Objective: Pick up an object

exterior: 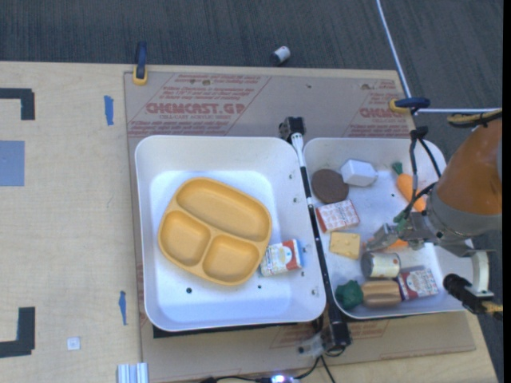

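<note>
Hand [389, 236] low among right-bin clutter

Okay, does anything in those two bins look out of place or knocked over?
One thing: a small carton lies tipped on its side in the left bin, beside the yellow divided plate, apart from the other items, which are crowded in the right bin. Nothing looks spilled or broken.

A brown printed board [263, 94] spreads away view-left of the gripper [393, 236]. A blue clamp [409, 102] pins its edge up-view of the gripper; a small white cap [281, 53] lies farther off.
</note>
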You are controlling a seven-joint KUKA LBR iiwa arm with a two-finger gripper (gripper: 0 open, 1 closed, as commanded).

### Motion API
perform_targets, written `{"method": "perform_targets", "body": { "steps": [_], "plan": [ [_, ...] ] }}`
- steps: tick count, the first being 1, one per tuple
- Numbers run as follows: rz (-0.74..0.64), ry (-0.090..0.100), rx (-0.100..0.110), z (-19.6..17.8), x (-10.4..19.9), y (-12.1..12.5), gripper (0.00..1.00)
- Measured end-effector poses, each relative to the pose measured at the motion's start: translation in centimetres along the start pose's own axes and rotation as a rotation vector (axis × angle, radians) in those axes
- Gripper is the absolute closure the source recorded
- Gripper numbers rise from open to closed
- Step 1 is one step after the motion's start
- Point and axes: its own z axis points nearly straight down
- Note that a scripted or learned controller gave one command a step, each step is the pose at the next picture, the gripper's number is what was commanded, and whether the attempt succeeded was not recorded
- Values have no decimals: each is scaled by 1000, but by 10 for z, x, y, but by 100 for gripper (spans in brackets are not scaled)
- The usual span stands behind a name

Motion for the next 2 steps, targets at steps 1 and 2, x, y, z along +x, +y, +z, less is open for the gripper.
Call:
{"method": "perform_targets", "body": {
  "steps": [1, 2],
  "plan": [
    [0, -2, -5, -10, 0, 2, 100],
    [0, -2, -4, -10, 0, 2, 0]
  ]
}}
